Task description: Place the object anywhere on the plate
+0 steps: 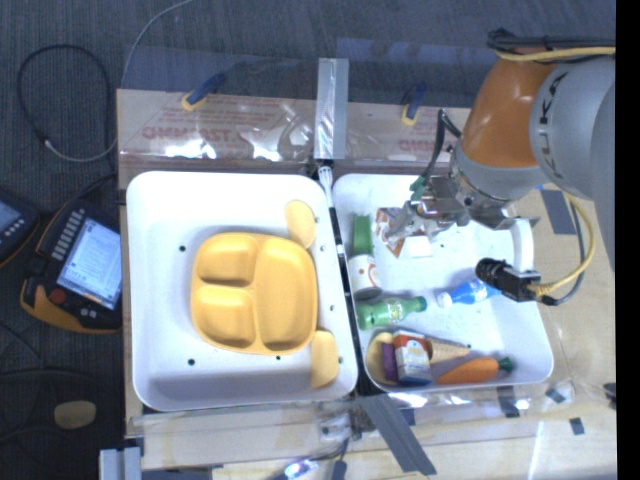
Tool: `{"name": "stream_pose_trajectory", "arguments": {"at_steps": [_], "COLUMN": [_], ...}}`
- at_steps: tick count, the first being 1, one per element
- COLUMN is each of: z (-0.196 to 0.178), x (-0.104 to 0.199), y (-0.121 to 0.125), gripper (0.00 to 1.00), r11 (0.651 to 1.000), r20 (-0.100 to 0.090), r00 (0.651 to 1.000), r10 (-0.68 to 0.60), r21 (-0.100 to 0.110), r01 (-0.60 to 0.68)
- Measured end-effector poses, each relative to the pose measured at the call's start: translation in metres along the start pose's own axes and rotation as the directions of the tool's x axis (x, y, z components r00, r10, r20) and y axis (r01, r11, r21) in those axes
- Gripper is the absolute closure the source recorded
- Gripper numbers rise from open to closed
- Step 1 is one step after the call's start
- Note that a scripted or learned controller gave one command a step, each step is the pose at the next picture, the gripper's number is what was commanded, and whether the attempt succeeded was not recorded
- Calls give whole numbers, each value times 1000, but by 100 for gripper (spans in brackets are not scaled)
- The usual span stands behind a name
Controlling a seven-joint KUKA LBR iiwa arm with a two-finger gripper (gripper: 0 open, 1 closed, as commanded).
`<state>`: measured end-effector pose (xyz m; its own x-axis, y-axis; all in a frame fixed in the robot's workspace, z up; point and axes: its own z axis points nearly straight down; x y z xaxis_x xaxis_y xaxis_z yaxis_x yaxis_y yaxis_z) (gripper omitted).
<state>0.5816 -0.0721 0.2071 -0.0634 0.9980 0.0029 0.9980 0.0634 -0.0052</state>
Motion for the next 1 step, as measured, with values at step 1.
{"name": "stream_pose_trajectory", "arguments": {"at_steps": [1], "z": [27], "x": [50], "y": [8], "gripper": [100], "r11": [996], "r20": [7], "r00": [996], "r10": [-92], "r21": [3], "r01": [92]}}
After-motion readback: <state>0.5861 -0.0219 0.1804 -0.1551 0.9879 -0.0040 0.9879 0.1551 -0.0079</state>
